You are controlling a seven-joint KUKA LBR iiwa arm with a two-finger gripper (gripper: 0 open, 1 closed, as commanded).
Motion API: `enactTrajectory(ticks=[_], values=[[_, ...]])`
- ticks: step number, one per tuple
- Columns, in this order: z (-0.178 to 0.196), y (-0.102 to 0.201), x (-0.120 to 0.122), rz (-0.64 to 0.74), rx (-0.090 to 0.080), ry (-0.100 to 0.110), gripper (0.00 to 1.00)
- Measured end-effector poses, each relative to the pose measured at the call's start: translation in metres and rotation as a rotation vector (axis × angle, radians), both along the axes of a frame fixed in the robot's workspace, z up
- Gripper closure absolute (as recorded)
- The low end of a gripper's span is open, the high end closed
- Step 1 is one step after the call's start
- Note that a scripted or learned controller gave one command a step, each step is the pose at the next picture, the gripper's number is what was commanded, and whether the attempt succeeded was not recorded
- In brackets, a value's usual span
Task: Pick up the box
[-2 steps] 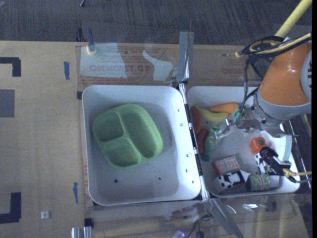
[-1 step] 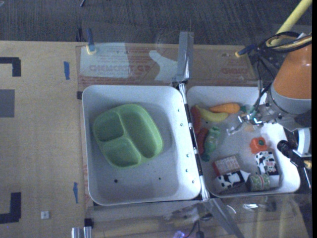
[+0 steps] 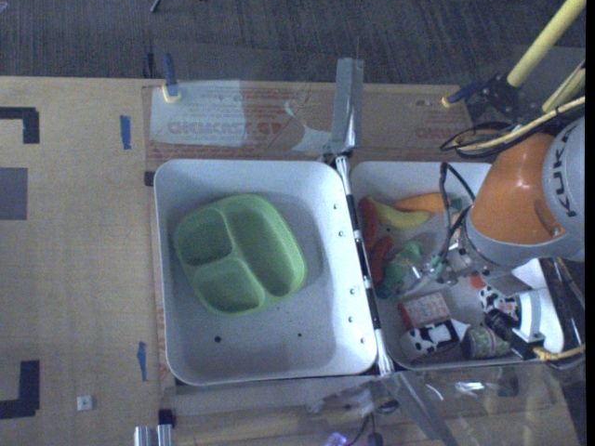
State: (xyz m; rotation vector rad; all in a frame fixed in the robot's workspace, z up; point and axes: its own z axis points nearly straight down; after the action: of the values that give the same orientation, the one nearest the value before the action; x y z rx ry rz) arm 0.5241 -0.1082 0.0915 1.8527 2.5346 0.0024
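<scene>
The box is small and flat, tan with a reddish printed face, and lies in the right bin near its front. My gripper hangs over the middle of that bin, just above and to the right of the box, below the arm's orange band. Nothing shows between box and gripper that tells of contact. The arm hides the back right part of the bin.
A green divided plate lies in the left bin. Around the box are a yellow banana, an orange piece, a red pepper, a green toy, a black-and-white cow toy and a green lump.
</scene>
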Motion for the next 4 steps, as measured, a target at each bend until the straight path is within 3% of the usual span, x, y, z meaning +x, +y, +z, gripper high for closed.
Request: enactTrajectory(ticks=[1,2,3,4], values=[[0.01,-0.001,0.001,-0.003,0.0,-0.003,1.0],[0.01,-0.001,0.0,-0.003,0.0,-0.002,0.0],[-0.004,-0.037,0.036,0.004,0.0,-0.004,0.0],[-0.005,-0.03,0.06,-0.172,-0.002,-0.003,0.0]])
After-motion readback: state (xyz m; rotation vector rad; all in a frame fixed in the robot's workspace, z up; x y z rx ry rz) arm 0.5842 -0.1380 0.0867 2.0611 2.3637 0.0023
